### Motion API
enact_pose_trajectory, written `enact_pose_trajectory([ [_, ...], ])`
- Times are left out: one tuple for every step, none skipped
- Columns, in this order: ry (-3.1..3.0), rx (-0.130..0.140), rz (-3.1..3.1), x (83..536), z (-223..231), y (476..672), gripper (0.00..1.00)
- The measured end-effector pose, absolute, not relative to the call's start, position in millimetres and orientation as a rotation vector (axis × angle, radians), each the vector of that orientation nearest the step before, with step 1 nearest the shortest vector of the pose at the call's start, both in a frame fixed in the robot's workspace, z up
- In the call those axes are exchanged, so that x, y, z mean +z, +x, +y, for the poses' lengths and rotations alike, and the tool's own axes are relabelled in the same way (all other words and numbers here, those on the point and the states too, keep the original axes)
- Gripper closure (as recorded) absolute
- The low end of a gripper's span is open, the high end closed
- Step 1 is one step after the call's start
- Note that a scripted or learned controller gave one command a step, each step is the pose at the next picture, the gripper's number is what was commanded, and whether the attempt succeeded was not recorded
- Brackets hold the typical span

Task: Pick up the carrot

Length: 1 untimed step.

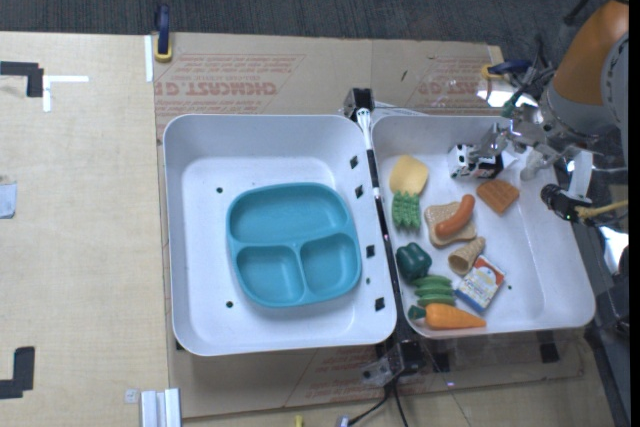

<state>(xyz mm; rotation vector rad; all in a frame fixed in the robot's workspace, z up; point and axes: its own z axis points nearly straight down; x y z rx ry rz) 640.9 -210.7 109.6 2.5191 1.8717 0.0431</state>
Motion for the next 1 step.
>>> enact_pose_trajectory([
  [2.566,0.023,1.787,111.5,-141.2,656.9,0.00],
])
